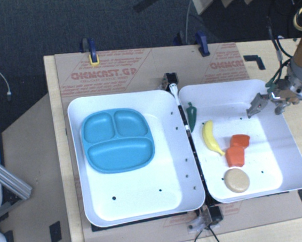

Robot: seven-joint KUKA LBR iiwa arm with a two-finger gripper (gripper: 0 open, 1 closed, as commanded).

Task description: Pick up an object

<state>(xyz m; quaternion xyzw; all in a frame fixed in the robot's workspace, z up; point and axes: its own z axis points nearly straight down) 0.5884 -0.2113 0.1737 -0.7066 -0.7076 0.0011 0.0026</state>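
My gripper [266, 108] hangs over the far right part of the right bin [285, 173], its two fingers [254, 106] spread open with nothing between them. Left of and nearer than the gripper, a yellow banana [212, 137] lies in the bin. Beside it are an orange block [240, 140] and a second orange piece [235, 157]. A round beige object [236, 180] rests near the bin's front. A small green object [192, 116] lies against the bin's left wall. All of them are apart from the gripper.
The left bin [143, 199] holds a blue divided plate [118, 140] in its far left part. A black divider [187, 135] runs between the two bins. Cables [279, 50] hang near the arm at the right.
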